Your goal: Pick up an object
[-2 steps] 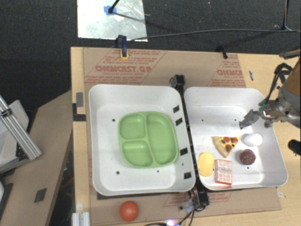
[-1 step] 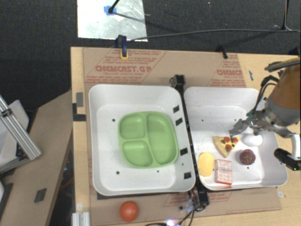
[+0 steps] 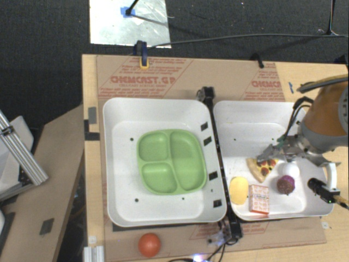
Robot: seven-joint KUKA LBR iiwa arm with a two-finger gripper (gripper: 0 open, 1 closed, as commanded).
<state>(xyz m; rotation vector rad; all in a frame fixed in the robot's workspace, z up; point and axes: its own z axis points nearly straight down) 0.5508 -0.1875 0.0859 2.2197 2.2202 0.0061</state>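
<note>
Presently the gripper (image 3: 283, 153) sits low over the middle of the right bin (image 3: 240, 119), at the end of the arm (image 3: 326, 119) that enters from the right. Whether it is open or closed cannot be told; nothing is visibly held.

Nearest candidate: a pizza-slice toy (image 3: 260, 167), lying just left of and nearer than the gripper, possibly touching it. Its long axis runs on a diagonal, from the near-left crust end up toward the far-right, pointing at the gripper.

Other contents of the right bin: a dark purple round object (image 3: 286, 185) directly on the near side of the gripper; a yellow rounded object (image 3: 238, 190) at the near-left, touching a small red-and-white box (image 3: 259, 198) to its right.

Obstructions: the purple object and the box crowd the pizza slice on its near side; the far side is open.

Left bin (image 3: 117, 146) holds a green divided tray (image 3: 171, 161), well apart. An orange ball (image 3: 149, 244) rests on the bench outside the bins, near edge.
</note>
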